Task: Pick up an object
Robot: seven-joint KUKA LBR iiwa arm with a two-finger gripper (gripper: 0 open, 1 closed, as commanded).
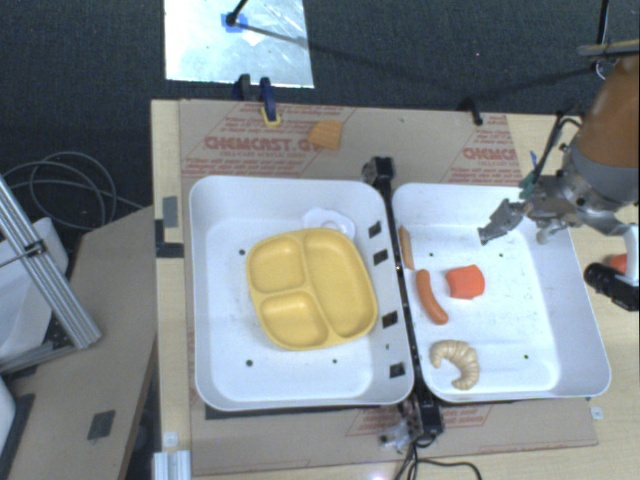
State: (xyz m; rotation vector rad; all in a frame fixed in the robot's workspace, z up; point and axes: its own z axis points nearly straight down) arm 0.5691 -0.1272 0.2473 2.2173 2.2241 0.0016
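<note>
Cardboard sheeting is covering the tabletop (250,138), and two shallow white bins are sitting on it side by side, with dark carpet lying beyond.

Nothing is being lifted yet, so the picking is, by my reading, still ahead. The nearest candidate looks to be the orange block (465,282), which is lying in the right bin (575,368) near its middle. Just beside it on the left, a red sausage (432,297) is lying at a slant, and below them a pale croissant (456,361) is resting near the bin's front edge. A thinner orange stick (405,246) is lying along the bin's left wall.

Above and to the right of the block, the hand (497,228) is hanging over the bin's upper part, apart from every object. Whether its fingers are spread or closed I cannot tell from this slanted view; nothing is showing between them. The grey arm (600,168) is reaching in behind it from the right.

Further out, the left bin (215,268) is holding a yellow divided tray (310,288) with a small white piece (330,220) peeking out behind it. A tan block (325,134) is sitting on the cardboard beyond the bins.

What is left, as I judge it: descending onto one object, closing on it and raising it clear.
</note>
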